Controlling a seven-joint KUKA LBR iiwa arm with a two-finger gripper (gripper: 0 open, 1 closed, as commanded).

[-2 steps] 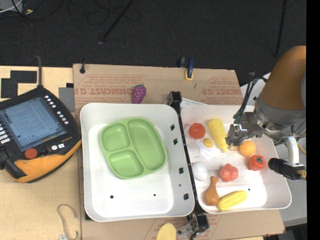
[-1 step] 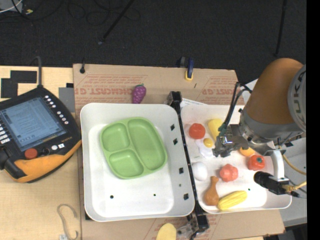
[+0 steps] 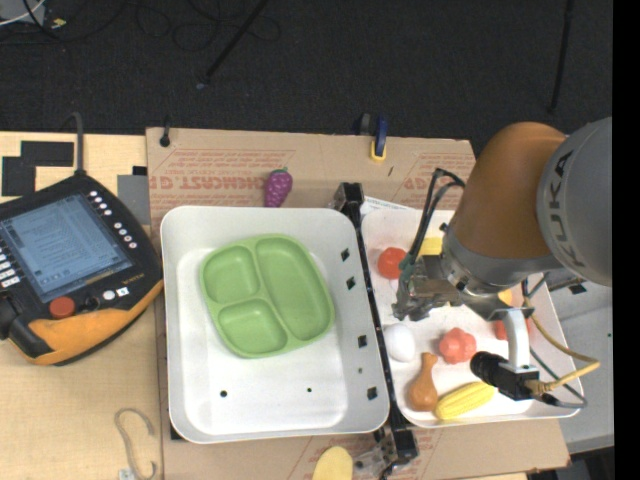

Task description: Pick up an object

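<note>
The gripper [image 3: 412, 303] is being held low over the right bin [image 3: 392, 230], near its left wall; whether anything is being gripped cannot be told. Small toy foods are lying there: a white egg [image 3: 401, 344] just below the gripper, a red tomato [image 3: 390, 261] above it, a corn cob [image 3: 464, 400] by the near edge. The egg is probably light, hard and slippery, best pinched across its middle.

A light green plastic plate with three sections [image 3: 266, 295] sits in a shallow white bin [image 3: 200, 388]. The other white bin [image 3: 425, 413] has a red round tomato toy [image 3: 458, 345], a yellow corn cob toy [image 3: 464, 400], a small white egg [image 3: 400, 344] and an orange chicken-leg toy [image 3: 426, 382]. A purple grape toy [image 3: 278, 187] lies on brown cardboard [image 3: 230, 168].
</note>
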